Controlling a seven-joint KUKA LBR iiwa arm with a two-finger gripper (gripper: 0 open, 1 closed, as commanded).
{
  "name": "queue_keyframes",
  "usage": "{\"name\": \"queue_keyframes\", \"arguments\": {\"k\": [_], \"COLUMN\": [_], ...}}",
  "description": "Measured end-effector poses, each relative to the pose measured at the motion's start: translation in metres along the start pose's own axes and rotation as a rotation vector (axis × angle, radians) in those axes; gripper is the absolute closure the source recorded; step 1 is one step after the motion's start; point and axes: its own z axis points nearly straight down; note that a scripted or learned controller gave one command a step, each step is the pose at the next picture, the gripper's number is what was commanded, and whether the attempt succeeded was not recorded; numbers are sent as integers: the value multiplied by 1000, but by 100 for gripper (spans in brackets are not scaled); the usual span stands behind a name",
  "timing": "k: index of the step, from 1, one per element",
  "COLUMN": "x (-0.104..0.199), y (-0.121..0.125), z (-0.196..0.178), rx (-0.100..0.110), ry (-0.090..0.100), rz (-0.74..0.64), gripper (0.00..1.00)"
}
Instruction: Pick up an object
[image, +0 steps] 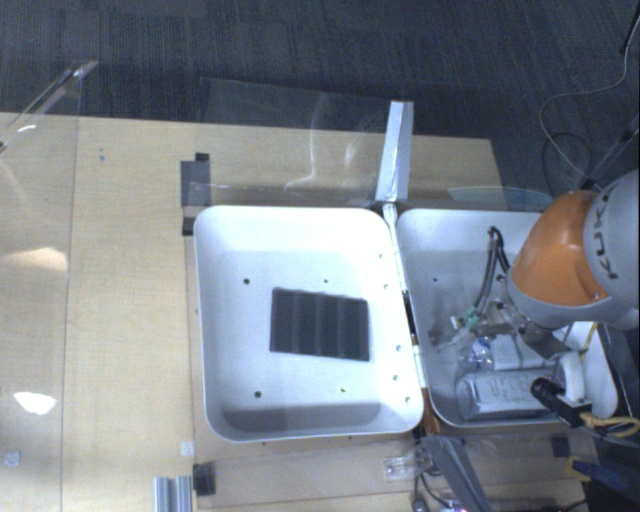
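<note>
Wooden bench (120, 300), two white bins (300, 240), arm (590, 260) lettered "KU", gripper (480, 335) state unclear.

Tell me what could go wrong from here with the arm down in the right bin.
1. The objects in the right bin sit bunched under the arm, a silvery can-like item beside a small clear item. A blind close may catch two or none.
2. That pile lies near the bin's front wall, so the gripper could strike the rim.
3. The dark ridged pad in the left bin lies far from the arm.
</note>
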Motion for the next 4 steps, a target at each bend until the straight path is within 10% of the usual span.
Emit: {"name": "queue_keyframes", "arguments": {"k": [1,2,3,4], "x": [-1,-1,-4,-3], "y": [4,4,37,40], "z": [-13,-13,1,-12], "rx": [-11,-10,4,-5], "ry": [-4,-4,0,-1], "rz": [-2,-2,-55,-58], "gripper": [100,0,0,100]}}
